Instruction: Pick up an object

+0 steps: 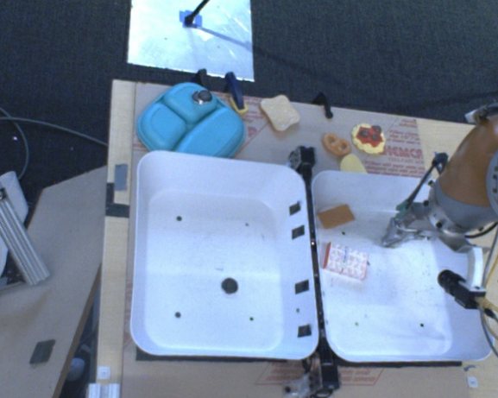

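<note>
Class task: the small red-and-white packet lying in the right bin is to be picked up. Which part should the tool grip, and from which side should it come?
Probably from straight above. The red-and-white packet lies flat on the right bin floor, clear of the walls and apart from the brown block. Close the tool across its shorter width, on the two long edges, since a flat thing offers no face to a sideways approach.

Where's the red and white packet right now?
The red and white packet lies in the right bin, near its left wall, just below the brown block.

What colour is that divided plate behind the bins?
Light blue; the divided plate shows clearly in the camera view.
</note>
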Motion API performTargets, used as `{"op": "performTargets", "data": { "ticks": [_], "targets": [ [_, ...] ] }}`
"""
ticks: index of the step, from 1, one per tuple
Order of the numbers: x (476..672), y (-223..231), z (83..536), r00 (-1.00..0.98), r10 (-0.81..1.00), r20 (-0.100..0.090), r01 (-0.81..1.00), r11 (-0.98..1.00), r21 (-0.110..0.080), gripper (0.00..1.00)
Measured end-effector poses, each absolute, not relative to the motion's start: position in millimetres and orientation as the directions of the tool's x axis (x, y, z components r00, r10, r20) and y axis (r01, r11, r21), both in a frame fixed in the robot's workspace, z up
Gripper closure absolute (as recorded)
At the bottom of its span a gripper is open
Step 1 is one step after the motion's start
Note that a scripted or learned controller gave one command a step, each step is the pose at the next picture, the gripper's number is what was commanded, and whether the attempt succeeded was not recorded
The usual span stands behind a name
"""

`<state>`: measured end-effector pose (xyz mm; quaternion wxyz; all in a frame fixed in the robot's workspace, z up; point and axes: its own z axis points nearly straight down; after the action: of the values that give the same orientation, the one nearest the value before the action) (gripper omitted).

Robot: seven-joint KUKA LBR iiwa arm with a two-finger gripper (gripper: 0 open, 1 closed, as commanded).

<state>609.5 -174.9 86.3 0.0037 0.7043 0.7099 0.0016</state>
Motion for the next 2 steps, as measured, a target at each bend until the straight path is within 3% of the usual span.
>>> {"op": "performTargets", "data": {
  "ticks": [1,2],
  "targets": [
    [559.6,-119,88,-0.005,1.000,-0.004,1.000,0.005,0.012,1.00],
    [484.1,-52,188,-0.008,1.000,0.002,1.000,0.008,0.001,1.00]
  ]
}}
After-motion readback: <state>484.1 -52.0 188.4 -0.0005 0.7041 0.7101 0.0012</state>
